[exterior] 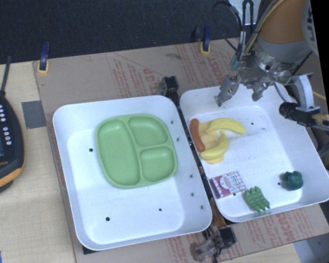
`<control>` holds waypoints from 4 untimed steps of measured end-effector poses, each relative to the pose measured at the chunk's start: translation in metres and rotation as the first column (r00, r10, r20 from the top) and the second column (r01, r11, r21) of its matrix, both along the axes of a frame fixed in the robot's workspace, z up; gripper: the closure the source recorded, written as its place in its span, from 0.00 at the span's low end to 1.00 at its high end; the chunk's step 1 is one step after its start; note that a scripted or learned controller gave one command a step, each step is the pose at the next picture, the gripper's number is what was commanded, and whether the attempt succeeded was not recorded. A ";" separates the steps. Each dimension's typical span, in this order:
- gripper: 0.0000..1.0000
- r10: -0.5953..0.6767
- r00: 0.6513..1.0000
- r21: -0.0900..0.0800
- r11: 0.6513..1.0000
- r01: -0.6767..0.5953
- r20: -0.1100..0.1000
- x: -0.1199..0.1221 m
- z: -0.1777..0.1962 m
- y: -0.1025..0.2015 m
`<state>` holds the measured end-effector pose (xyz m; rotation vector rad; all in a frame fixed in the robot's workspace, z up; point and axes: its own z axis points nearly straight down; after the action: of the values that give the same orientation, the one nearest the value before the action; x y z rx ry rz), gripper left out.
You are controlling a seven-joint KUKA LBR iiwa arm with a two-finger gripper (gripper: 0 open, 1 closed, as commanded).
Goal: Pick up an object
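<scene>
In the left bin (87,190) (white), a green plate (135,150).

You see a rounded grey arm (293,25) with a broad orange band (281,5) above the wrist, black cables (245,17) looped beside it, and a grey metal two-finger gripper (242,90) of angular, bracket-like parts.

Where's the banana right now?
The banana lies in the right bin, near its far left corner, beside a hot dog and just in front of the gripper.
</scene>
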<state>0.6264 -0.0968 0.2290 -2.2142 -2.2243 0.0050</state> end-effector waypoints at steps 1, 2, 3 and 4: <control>0.00 0.001 1.000 -0.001 1.000 -0.001 -0.002 0.001 -0.038 0.028; 0.00 0.000 1.000 -0.002 1.000 0.000 -0.002 -0.003 -0.069 -0.032; 0.00 0.001 1.000 -0.001 1.000 -0.001 -0.002 -0.006 -0.100 0.004; 0.00 0.002 1.000 -0.008 1.000 -0.002 0.013 0.011 -0.130 0.000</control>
<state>0.6377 -0.0971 0.0991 -2.2223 -2.2365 -0.0005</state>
